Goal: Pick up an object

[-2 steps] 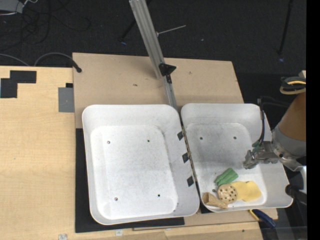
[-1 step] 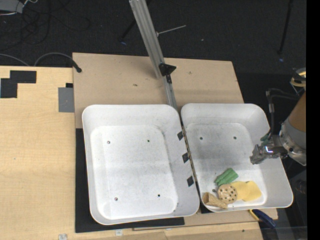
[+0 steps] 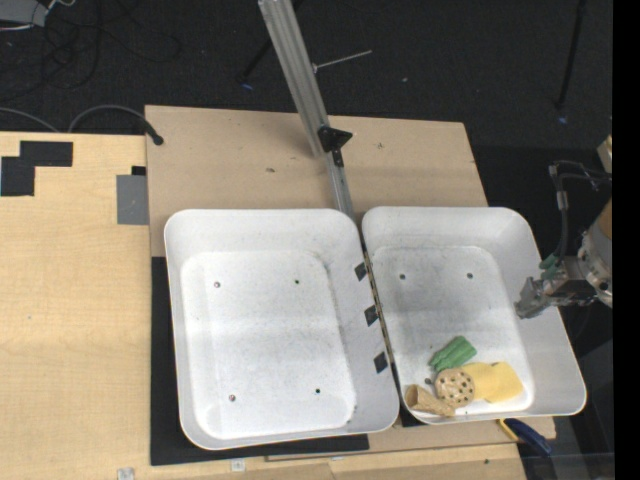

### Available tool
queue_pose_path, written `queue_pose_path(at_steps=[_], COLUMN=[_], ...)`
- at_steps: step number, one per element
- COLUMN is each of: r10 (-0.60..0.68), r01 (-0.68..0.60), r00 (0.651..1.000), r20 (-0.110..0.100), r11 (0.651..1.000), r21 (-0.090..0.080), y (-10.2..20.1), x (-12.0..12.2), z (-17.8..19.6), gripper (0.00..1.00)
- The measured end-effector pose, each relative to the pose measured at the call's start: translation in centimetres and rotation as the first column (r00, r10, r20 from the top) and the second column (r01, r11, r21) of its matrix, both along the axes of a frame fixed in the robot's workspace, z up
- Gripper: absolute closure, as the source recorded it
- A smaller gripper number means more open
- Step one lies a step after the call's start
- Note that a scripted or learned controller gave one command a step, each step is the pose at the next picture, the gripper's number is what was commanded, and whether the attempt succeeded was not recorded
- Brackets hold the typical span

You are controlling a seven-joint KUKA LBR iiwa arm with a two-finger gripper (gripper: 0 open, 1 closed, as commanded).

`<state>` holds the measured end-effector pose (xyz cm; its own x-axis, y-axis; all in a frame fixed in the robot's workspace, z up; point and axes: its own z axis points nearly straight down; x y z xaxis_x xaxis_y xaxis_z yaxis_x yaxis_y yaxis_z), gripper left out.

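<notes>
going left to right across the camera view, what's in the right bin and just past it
tan wedge piece → round brown perforated piece → yellow piece → gripper at the right bin's right wall. The green piece overlaps these in order, so I leave it out.

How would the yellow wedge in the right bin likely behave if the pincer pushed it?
The yellow wedge looks flat, so it would probably slide, not roll. It touches the round cookie-like piece, so that would likely shift too. It may jam against the right bin wall.
</notes>
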<state>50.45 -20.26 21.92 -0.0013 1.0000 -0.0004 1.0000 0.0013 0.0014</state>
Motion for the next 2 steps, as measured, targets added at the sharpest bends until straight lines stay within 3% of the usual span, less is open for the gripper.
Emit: queue_pose_path(at_steps=[1, 2], r10=[-0.002, 0.004], r01=[0.002, -0.004], r00=[1.000, 1.000], r20=[0.001, -0.003], r11=[1.000, 1.000], r21=[-0.001, 0.003], y=[-0.9, 4.6], x=[0.6, 1.5], z=[4.8, 5.2], gripper=[1.00, 1.00])
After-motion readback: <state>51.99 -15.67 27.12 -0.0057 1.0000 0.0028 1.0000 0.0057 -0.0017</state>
